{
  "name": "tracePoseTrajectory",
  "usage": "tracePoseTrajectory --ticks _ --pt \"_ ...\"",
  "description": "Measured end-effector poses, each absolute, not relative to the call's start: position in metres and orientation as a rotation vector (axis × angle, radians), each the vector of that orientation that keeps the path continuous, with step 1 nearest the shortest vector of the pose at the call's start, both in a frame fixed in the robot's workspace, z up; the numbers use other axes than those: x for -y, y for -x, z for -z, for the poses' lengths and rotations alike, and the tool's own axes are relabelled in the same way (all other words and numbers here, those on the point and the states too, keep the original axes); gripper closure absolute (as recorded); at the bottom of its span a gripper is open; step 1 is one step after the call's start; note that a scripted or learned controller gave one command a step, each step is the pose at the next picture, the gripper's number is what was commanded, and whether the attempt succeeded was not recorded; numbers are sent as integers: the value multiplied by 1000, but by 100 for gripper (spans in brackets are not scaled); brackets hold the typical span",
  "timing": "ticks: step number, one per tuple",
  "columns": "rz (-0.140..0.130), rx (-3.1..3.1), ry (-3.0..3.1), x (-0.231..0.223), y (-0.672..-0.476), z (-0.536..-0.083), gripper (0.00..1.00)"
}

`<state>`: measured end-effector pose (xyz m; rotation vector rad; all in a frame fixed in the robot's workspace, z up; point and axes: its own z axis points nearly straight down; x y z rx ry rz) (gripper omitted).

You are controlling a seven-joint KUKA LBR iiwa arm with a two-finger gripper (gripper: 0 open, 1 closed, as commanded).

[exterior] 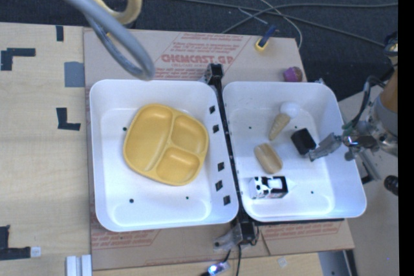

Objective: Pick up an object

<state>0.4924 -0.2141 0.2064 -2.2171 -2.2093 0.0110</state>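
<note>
The black block (302, 140), in the right bin (323, 194) toward the counter's right edge and just beside the gripper (321, 150) (open or closed: cannot tell), appears light, rigid and smooth; grasp across its flat sides.

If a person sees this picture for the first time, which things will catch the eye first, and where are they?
First comes the yellow divided plate, alone in the left bin. Next come the small things in the right bin: an ice cream cone, a bread roll, a black block and a black-and-white cow toy. The gripper reaches in over that bin's right side.
</note>
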Motion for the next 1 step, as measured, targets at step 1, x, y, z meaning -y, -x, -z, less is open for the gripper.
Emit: tracePoseTrajectory --ticks 1 --pt "-2 2222 2220 214 -496 -212 0"
